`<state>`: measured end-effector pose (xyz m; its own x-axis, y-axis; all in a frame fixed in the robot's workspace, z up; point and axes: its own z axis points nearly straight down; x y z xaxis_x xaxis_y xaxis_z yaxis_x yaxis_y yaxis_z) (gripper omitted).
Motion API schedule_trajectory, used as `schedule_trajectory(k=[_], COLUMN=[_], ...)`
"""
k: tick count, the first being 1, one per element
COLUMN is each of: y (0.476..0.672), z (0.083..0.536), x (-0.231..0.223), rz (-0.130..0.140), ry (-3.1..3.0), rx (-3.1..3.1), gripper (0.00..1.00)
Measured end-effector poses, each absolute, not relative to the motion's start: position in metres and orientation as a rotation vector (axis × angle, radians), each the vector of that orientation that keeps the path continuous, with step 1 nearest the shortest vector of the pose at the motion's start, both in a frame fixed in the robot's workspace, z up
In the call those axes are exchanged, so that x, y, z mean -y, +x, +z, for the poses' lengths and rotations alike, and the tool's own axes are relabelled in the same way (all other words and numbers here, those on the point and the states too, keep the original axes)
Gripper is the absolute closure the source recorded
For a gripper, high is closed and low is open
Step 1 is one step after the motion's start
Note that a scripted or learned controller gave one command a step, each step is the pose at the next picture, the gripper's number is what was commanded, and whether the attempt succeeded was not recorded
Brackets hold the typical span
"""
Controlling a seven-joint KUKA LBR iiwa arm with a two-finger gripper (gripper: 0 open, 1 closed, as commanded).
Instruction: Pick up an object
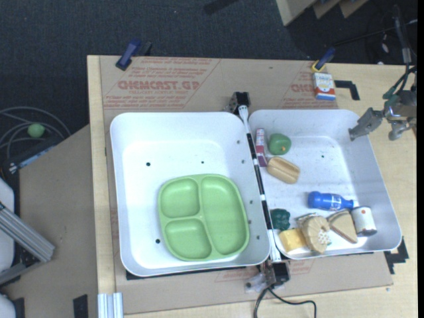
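Evidently the pick has not yet begun: the metal two-finger gripper (383, 120) hangs at the far right corner of the right-hand shallow white bin (344, 148), over its rim, with nothing between its fingers, which look spread apart, though at this size and against the dark floor that reading is a little uncertain. All the candidate objects lie untouched in that right bin. Toward its far left sit a round green ball-like toy (279, 142), a tan ridged bread-shaped piece (283, 170) just near of it, and a slim pink-and-white tube (260, 146) lying along the left wall. Toward the near side there is a blue plastic bottle lying on its side (329, 201), a small dark green lump (280, 216), a yellow block (290, 240), a round brown cookie-like disc (315, 233) touching a brown wedge shaped like a sandwich half (343, 228), and a small white can with a red band (364, 220). The left-hand white bin (132, 177) carries a pale green three-compartment plastic tray (202, 215). So everything remains: choosing a target, descending, closing and lifting. The arm is cut off by the right edge, the near cluster overlaps so that its pieces' outlines are hard to separate, and the small red-and-white carton (324, 85) on the cardboard-covered bench (172, 81) beyond the bin is too small to read.
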<state>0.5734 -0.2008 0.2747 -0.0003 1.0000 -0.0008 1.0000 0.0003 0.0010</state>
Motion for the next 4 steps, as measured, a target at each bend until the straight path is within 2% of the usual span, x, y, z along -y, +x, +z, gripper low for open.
schedule_trajectory(k=[1,2,3,4], y=[0.536,0.529,0.596,0.655], z=[0.184,0.084,0.085,0.085], x=[0.157,0.149,0.096,0.092], rz=[-0.001,0.0,0.002,0.001], ry=[2.221,2.222,2.22,2.219], rx=[-2.223,-2.222,-2.222,-2.221], gripper=[0.0,0.0,0.0,0.0])
